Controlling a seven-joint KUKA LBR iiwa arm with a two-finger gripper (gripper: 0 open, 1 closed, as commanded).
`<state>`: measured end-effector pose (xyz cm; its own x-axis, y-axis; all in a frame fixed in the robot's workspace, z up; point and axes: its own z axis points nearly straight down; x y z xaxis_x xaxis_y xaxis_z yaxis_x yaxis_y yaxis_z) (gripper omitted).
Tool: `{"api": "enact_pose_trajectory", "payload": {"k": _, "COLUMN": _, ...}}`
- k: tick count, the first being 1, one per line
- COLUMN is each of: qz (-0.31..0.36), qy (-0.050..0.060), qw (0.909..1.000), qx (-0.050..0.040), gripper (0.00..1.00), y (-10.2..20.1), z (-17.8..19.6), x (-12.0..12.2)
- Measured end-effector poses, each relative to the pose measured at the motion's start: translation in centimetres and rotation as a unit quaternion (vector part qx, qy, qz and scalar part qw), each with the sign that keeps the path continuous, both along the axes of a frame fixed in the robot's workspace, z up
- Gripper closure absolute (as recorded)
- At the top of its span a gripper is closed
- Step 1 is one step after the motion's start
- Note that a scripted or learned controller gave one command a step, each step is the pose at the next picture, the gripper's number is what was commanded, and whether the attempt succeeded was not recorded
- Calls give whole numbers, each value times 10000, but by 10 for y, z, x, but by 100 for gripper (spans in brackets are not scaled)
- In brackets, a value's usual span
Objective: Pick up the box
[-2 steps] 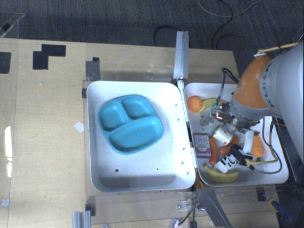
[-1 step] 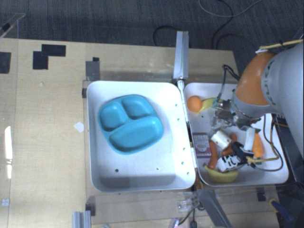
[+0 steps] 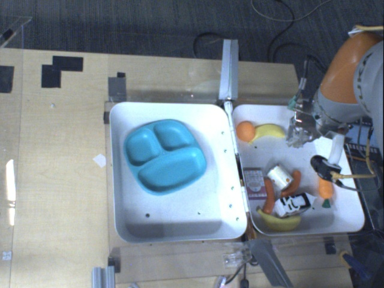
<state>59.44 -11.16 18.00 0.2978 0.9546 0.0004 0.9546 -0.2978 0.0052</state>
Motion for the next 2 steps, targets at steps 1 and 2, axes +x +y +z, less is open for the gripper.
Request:
{"api": "enact_pose_trajectory", "payload": {"k": 1, "qz": 4, "qy": 4, "qw": 10000, "qx": 0, "gripper": 0, "y": 0, "z": 0, "x": 0}}
{"api": "enact_pose_trajectory", "payload": {"k": 2, "qz": -881, "qy": 3, "qw": 9961, "qx": 4, "gripper": 0, "y": -32, "z": 11, "x": 15}}
